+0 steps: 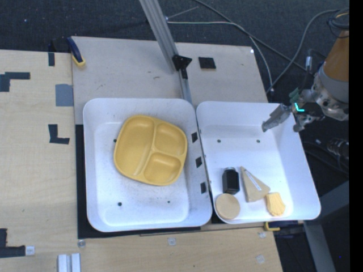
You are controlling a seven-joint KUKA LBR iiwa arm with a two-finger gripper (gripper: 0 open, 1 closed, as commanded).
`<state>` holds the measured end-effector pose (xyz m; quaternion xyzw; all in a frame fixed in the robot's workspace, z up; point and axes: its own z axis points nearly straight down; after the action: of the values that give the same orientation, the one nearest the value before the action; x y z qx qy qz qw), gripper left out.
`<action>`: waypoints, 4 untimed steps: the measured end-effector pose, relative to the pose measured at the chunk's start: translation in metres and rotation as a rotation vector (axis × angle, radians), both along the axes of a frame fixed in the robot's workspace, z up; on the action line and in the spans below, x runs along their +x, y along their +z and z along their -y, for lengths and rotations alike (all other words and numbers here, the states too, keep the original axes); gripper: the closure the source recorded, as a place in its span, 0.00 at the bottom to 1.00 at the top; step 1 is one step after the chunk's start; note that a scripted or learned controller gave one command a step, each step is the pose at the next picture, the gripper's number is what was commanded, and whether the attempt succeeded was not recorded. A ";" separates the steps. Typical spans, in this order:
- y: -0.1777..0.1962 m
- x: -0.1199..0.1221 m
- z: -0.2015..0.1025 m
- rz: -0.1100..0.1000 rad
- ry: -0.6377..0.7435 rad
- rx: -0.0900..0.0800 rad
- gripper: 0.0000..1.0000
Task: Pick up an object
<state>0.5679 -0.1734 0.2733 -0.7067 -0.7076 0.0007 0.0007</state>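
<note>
My gripper (283,122) hangs over the far right edge of the right bin (244,118), open, with nothing between its fingers. At the near end of that bin lie a small black block (230,180), a round tan disc (228,206), a tan wedge (254,186) and a small yellow piece (275,204). All of these lie well below and to the left of the gripper in the view. A yellow divided plate (150,150) rests in the left bin (96,169).
A slanted metal pole (161,30) rises behind the bins, ending at a black clamp (181,62) near the divide. Cables (295,50) trail across the dark floor at the back right. The wooden bench (34,152) stretches to the left.
</note>
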 end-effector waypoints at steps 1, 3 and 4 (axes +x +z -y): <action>0.000 0.000 0.000 0.001 0.000 0.000 0.00; -0.097 0.010 -0.003 -0.003 0.000 0.000 0.00; -0.141 0.011 -0.003 -0.004 0.000 0.000 0.00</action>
<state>0.5791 -0.1707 0.1326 -0.7067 -0.7075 0.0020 0.0019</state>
